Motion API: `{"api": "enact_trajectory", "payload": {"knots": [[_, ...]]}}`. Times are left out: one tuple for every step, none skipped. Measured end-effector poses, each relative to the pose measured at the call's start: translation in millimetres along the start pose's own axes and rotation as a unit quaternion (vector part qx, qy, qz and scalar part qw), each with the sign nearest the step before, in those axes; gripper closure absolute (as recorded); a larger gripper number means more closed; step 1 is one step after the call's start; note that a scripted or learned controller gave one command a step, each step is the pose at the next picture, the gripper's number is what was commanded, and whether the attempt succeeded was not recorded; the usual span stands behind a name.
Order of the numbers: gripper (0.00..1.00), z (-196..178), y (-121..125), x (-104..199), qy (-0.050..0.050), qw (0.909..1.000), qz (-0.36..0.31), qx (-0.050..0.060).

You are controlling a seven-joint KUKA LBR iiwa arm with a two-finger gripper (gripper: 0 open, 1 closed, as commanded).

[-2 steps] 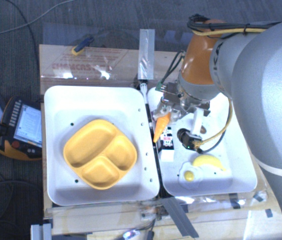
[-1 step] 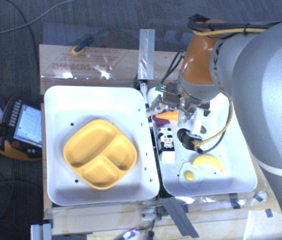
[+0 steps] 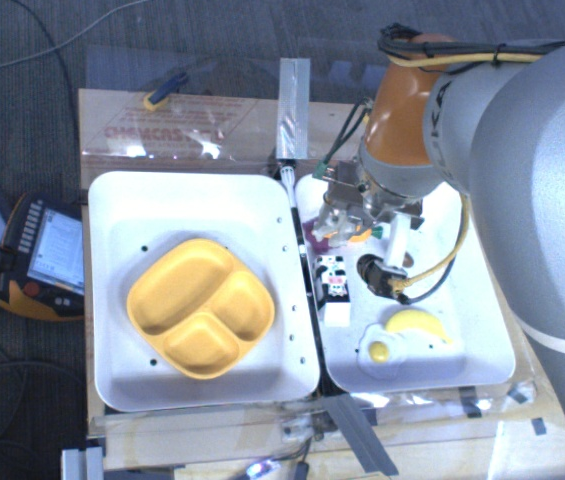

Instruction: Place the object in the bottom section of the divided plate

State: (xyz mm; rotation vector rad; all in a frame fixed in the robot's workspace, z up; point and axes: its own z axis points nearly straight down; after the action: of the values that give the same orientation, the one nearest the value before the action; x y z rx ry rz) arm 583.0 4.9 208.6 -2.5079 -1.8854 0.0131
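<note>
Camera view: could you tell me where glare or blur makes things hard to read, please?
Camera view: the clear plastic sheet behind the bins glints with glare; the arm looms large and soft-edged at right; the claw area is cluttered and blurred; the yellow divided plate is evenly lit.

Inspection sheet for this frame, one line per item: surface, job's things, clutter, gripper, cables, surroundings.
Surface: two white bins; left bin, right bin.
Job's things: yellow divided plate in left bin, sections bare; banana and fried egg toy in right bin.
Clutter: black-and-white block by the divider.
Gripper: gripper low over right bin's upper left; finger state unclear.
Cables: yellow and black cable looping off the wrist.
Surroundings: teach pendant on the floor, left; floor cables.
</note>
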Motion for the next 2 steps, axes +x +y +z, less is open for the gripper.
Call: {"api": "enact_trajectory", "payload": {"knots": [[1.0,-8.0,-27.1,64.6,0.001,0.9936,0.113,-0.002],[1.0,-12.1,-65.0,154.8,0.0,0.9883,0.153,-0.002]]}}
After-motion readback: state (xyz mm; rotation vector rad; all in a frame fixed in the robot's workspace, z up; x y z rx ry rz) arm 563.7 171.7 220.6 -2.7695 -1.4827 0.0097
